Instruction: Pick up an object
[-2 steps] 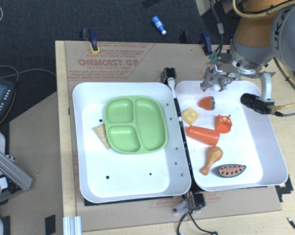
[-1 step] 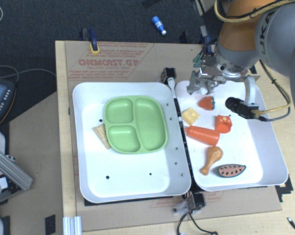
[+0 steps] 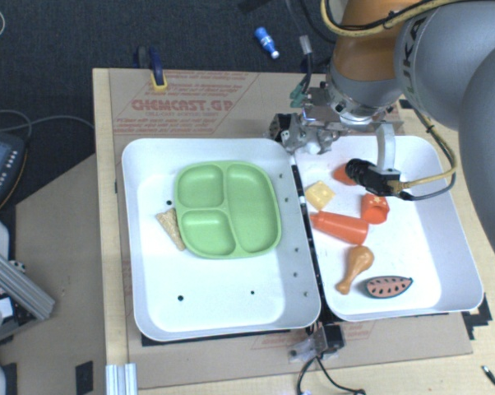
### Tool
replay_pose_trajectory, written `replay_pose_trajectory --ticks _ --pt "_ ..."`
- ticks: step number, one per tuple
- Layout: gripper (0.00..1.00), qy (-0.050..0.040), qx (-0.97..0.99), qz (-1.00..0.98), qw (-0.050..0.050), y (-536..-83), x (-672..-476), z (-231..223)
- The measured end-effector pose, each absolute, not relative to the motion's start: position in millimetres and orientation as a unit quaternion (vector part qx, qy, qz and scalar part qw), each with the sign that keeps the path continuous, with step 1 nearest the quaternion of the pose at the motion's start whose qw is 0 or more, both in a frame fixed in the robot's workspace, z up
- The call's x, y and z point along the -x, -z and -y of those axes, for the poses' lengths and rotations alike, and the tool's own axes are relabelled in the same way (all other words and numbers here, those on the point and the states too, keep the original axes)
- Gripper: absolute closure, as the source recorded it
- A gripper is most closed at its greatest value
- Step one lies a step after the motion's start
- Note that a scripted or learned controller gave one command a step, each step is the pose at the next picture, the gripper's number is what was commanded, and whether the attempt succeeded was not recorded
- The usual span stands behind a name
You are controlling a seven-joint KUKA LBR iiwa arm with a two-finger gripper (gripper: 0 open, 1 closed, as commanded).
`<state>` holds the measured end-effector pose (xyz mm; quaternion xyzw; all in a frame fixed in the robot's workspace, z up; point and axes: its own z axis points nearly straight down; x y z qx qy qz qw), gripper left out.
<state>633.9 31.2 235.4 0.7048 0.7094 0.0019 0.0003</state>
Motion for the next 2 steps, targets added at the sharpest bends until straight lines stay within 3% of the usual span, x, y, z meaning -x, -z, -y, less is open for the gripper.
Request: replay_pose_trajectory --ticks 1,2 --pt "1.0 0.0014 -0.707 -0.707 -0.001 -217.2 -627.5 -28.0" --pt "1.0 -0.0004 -0.707 -0.707 0.001 -215.2 -635.2 -24.6"
